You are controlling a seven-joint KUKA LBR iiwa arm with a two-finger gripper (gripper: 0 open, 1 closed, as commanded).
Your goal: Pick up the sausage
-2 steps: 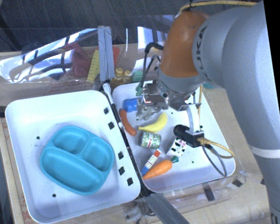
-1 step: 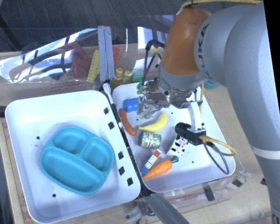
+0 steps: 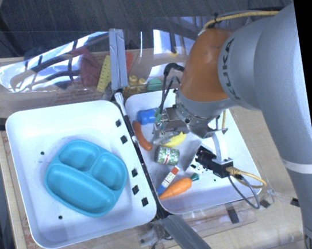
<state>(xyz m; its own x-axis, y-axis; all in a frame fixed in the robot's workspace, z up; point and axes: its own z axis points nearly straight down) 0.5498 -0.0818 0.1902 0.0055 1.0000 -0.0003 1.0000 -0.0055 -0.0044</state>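
- Since the sausage (image 3: 141, 136) lies tight along the left wall of the right bin (image 3: 236, 138), I'd come straight down and stay clear of that wall.
- It's just left of the claw (image 3: 168, 126), with the blue cylinder (image 3: 147, 116) just beyond on the far side.
- Can't tell how the claw is set from here.
- Green can (image 3: 167, 155) sits nearer, carrot (image 3: 176, 188) nearest.

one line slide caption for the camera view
KUKA arm's gripper hovers over the cluttered right bin, near the sausage; blue divided plate in the left bin.
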